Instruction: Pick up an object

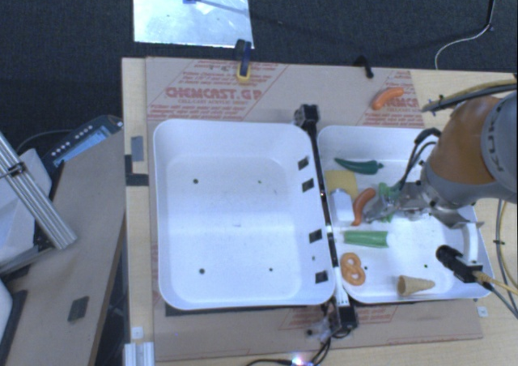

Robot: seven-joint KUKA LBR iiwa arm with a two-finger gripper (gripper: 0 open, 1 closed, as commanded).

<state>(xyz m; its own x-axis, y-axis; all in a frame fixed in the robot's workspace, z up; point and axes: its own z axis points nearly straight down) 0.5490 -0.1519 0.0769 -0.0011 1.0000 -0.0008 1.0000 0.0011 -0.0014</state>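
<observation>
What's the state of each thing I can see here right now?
Gripper: low in the right bin, by the orange sausage.
Orange sausage: lying tilted in the right bin.
Green pepper: lying flat.
Green stick: lying flat.
Pretzel: flat, near the divider.
Cone: on its side.
Yellow block: lying flat.
Second sausage: outside the bins, on the board.

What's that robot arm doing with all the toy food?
The robot arm's gripper is reaching from the right into the right bin, low over a small orange piece. Near it lie a dark green pepper, a yellow block, a light green piece, an orange pretzel and a cone. Nothing looks lifted yet. The left bin sits beside it.
</observation>
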